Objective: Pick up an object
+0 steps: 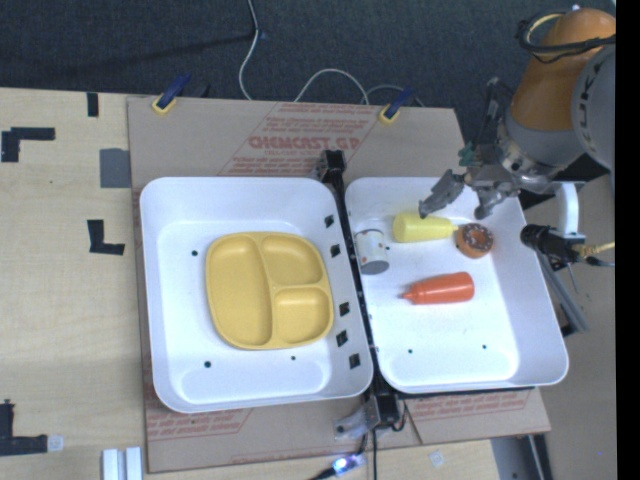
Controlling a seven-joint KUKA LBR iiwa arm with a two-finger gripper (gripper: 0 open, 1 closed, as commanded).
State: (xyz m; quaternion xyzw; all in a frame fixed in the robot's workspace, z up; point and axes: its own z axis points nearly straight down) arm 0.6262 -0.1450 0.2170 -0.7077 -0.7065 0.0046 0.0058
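The gripper point(462, 201) is hanging over the back of the right bin point(520, 363) with its two fingers spread apart and nothing between them. One fingertip point(428, 211) is pointing down just behind the yellow bottle point(422, 229); the other is sitting just above the small brown donut point(474, 240).

Those two things are lying nearly touching each other, right under the open fingers, and that is where the trouble is likely lying. If the arm is dropping straight down from here, the fingers may be straddling both the bottle's end and the donut, closing on neither cleanly and pushing one aside. The bottle looks round and smooth, so it may be rolling out of a pinch that is landing off its middle.

Further out, an orange carrot-shaped toy point(438, 289) is lying alone near the bin's centre, well apart from the fingers, and looks like the easier target. A small grey cup point(372, 252) is sitting near the divider point(350, 268), close to the bottle's other end. The left bin point(170, 368) is holding a yellow divided plate point(268, 290).
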